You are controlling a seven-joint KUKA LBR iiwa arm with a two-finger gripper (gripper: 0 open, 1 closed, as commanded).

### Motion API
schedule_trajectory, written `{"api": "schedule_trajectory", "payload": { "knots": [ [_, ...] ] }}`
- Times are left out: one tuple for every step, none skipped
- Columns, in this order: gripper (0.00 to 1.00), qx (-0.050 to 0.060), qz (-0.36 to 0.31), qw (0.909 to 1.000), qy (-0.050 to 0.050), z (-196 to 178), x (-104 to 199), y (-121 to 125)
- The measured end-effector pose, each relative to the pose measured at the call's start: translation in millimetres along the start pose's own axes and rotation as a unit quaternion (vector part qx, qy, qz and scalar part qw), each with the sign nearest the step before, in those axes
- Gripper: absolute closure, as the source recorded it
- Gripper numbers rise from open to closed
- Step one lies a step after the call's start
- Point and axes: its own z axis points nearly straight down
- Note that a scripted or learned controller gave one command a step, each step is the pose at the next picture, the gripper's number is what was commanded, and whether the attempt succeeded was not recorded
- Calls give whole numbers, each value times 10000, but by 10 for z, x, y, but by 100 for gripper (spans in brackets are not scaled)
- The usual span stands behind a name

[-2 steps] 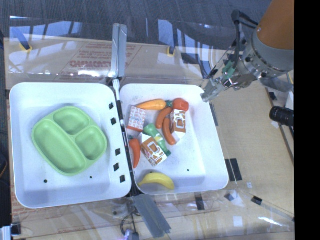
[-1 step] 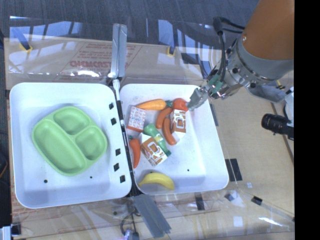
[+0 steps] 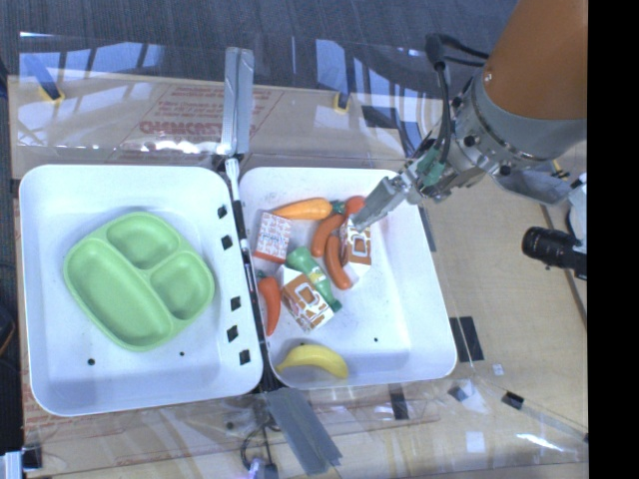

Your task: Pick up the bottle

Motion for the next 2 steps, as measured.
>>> {"api": "schedule_trajectory", "payload": {
  "knots": [
    [0, 15, 1102, 9939, -1, 814, -897, -117],
    [100, 18, 1074, 9942, -3, 709, -894, -108]
  ]
}}
